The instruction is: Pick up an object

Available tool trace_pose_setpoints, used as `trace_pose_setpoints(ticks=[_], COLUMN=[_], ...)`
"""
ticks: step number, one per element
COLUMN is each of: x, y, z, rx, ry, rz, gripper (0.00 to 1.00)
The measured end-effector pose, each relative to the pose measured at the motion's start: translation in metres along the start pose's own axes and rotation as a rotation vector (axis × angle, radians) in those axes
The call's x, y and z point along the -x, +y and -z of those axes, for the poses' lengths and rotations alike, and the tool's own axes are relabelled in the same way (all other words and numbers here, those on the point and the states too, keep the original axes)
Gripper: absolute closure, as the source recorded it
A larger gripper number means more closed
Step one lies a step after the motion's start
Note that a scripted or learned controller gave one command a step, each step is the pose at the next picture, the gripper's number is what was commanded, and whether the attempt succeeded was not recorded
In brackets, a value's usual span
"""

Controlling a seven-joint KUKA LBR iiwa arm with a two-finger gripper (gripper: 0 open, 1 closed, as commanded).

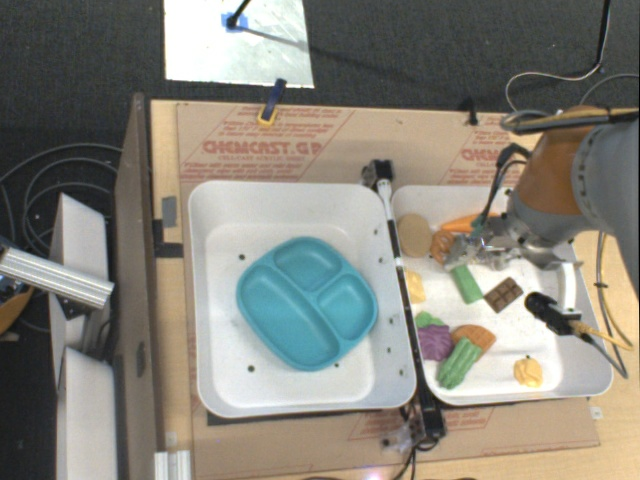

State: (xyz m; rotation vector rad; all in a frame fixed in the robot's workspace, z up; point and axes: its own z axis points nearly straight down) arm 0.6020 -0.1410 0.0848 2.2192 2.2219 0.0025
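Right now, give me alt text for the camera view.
The gripper hovers low over toy food in the right bin, near a green piece and a brown block. The left bin holds a teal divided tray.

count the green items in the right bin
3. A green stick-shaped piece lies near the bin's middle, just below the end effector. A small green piece sits above the purple item. A larger green vegetable lies near the front. The arm may hide more.

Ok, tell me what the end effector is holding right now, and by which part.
Cannot be told. The end effector sits low in the right white bin, over the green stick-shaped toy and beside the brown chocolate-bar toy, but no item visibly sits between its fingers.
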Motion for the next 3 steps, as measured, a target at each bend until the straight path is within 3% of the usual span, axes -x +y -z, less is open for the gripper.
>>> trace_pose_setpoints(ticks=[1, 2, 3], x=[-0.017, -0.017, -0.096], y=[-0.004, -0.003, -0.001], z=[0.0, 0.011, 0.106], rx=[-0.001, 0.002, 0.008], ry=[-0.001, 0.0, 0.002], rz=[0.004, 0.005, 0.011], gripper=[0.0, 1.0, 1.0])
